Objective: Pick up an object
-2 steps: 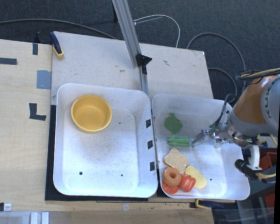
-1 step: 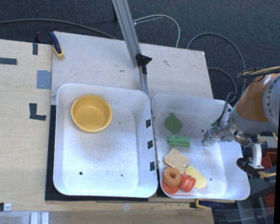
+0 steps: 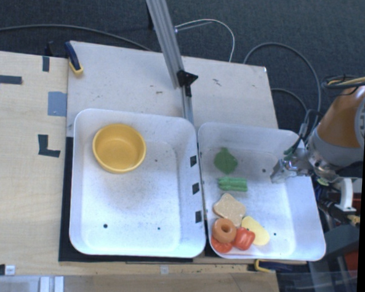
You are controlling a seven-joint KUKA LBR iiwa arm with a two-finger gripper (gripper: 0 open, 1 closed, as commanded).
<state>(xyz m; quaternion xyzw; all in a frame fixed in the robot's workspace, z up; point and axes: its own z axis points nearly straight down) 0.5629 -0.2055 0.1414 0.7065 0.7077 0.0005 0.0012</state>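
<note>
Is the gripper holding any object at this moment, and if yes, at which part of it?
Nothing is held. The gripper is at the right bin's right side, apart from the food items; nothing is between its fingers.

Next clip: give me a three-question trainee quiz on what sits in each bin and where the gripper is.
1. True or false: the yellow bowl sits in the right bin.
2. Which lies nearest the gripper? A) green bean B) donut C) yellow bowl
3. Fill in: the bread slice touches the ___ just below it.

Key: 1 false, it sits in the left bin; 2 A; 3 donut.
</note>
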